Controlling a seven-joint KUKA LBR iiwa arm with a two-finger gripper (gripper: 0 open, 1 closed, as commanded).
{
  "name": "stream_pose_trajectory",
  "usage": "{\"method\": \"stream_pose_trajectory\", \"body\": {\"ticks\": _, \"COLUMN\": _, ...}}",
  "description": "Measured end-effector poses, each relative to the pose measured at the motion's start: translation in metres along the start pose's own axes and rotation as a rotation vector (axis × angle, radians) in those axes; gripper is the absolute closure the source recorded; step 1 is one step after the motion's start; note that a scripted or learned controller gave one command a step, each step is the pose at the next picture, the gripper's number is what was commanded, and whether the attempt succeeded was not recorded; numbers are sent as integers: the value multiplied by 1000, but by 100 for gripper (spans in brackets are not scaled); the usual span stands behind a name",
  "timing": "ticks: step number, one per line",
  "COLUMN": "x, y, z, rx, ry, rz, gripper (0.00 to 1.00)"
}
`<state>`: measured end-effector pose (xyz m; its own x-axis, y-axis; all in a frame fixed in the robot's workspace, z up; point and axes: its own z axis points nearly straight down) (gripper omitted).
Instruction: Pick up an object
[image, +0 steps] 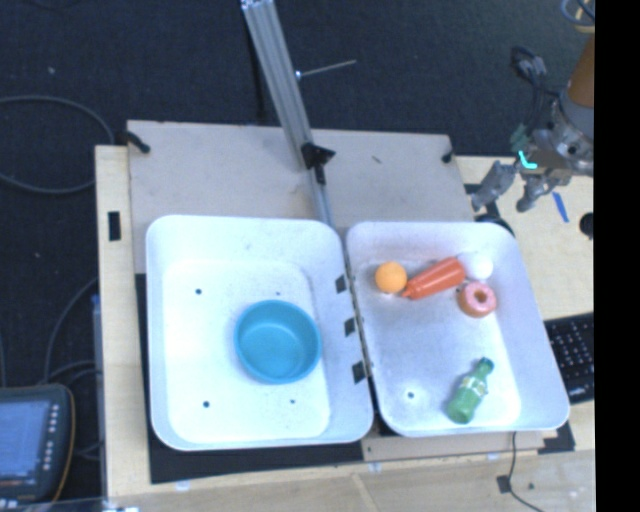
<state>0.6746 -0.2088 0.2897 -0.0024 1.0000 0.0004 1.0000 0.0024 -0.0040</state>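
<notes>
Up at the top right, the grey two-finger gripper (509, 193) hangs over bare bench just beyond the right-hand shallow white bin's (530, 330) far corner, well apart from everything inside it. Its two dark fingers (487, 190) are spread w/ a clear gap between them & nothing held there. A small teal light shows on the wrist body above.

Right bin contents, far end: a round orange ball (391, 277) near the divider side, w/ an orange-red carrot-shaped toy (435, 278) just beside it, lying tilted so its thick end points up toward a small white ball (481, 266). Carrot & white ball look like they're touching, though I can't tell for sure. A pink ring-shaped doughnut toy (477, 300) sits just below the white ball, next to the carrot's thick end. Near end of the same bin: a green plastic bottle (468, 392) lying on its side at a slant, cap toward the far right, well apart from the other four.

Left-hand shallow white bin (180, 300) holds one round blue plastic bowl (277, 341), upright, roughly mid-bin, a bit toward the divider.

Other bits: a grey aluminium rail (282, 90) runs at a slant from the top edge down to where the bins meet. Black keyboard (572, 355) at the right bench edge; a small screen unit (32, 440) at lower left, off the bench.
</notes>
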Motion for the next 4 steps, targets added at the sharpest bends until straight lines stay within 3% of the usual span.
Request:
{"method": "stream_pose_trajectory", "body": {"ticks": 1, "x": 0, "y": 1, "z": -4, "rx": -7, "ry": -2, "rz": -1, "gripper": 0}}
{"method": "stream_pose_trajectory", "body": {"ticks": 4, "x": 3, "y": 5, "z": 156, "rx": -6, "ry": -4, "rz": -5, "gripper": 0}}
